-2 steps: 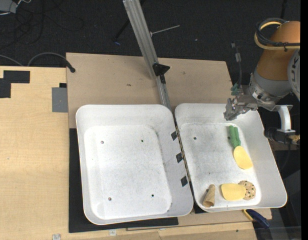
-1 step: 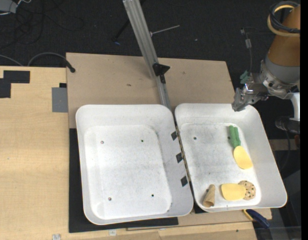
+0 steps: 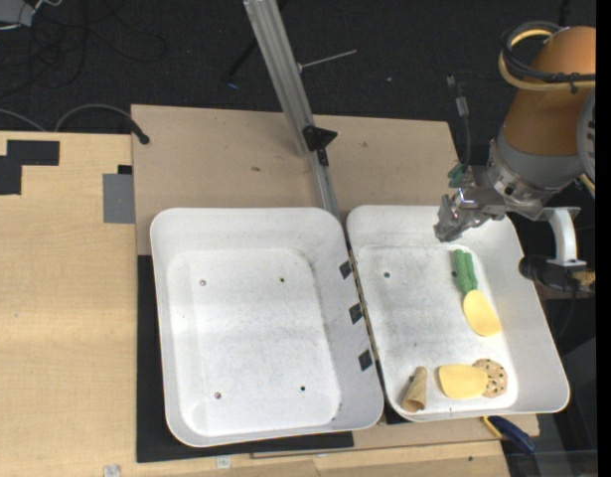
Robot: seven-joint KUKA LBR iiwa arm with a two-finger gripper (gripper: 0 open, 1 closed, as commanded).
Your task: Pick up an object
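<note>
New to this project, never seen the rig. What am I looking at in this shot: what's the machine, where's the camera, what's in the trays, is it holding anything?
One fixed camera looks down on the bench at a slant. The machine is a single robot arm with an orange band, reaching in from the right; its gripper sits over the far edge of the right bin, and nothing shows between its fingers. Two shallow white bins lie side by side. The right one holds a green stick-shaped piece, a yellow oval piece, a flatter yellow piece touching a cookie, and a brown cone. The left bin shows just a few small dots. A metal rail rises behind the bins.
</note>
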